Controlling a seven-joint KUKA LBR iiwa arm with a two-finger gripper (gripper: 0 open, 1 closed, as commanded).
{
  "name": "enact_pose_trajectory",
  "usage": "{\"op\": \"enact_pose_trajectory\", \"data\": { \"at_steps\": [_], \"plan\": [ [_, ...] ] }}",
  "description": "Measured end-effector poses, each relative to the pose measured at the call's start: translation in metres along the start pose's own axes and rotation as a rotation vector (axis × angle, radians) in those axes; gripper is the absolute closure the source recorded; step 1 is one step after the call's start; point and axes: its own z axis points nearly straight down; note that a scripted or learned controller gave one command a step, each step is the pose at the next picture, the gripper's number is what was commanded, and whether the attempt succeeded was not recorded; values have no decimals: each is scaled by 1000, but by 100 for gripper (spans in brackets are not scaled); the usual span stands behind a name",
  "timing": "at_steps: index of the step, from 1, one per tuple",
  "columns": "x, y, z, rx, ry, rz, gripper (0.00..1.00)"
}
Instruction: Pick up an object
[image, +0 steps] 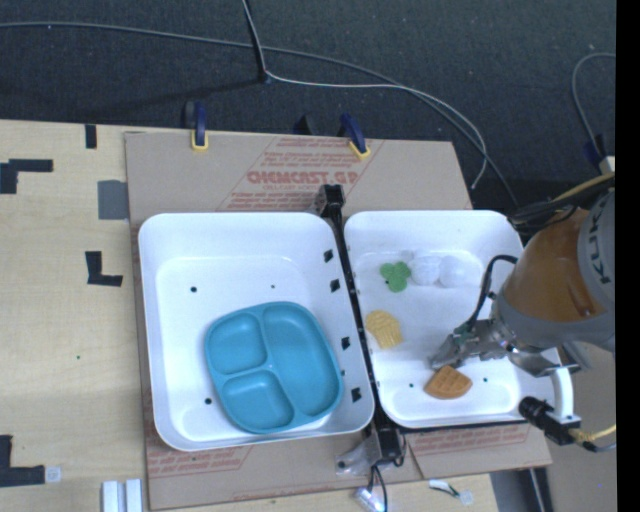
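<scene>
Red print "CHEMCAST GP" on the cardboard sheet (290, 175) beneath the bins; the smaller red lines illegible.

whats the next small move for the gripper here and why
Probably a short drop onto the orange piece: the gripper hangs just above it in the right bin, and nothing shows between its fingers.

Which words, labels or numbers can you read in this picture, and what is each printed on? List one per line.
"CHEMCAST GP": red print on the cardboard sheet under the bins, readable only in part.
Smaller red line beneath it: too blurred to read.
Dark letters on the arm at the right edge: cut off, unreadable.
</scene>
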Motion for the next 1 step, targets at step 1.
{"op": "enact_pose_trajectory", "data": {
  "at_steps": [1],
  "plan": [
    [-52, 40, 7, -3, -1, 35, 100]
  ]
}}
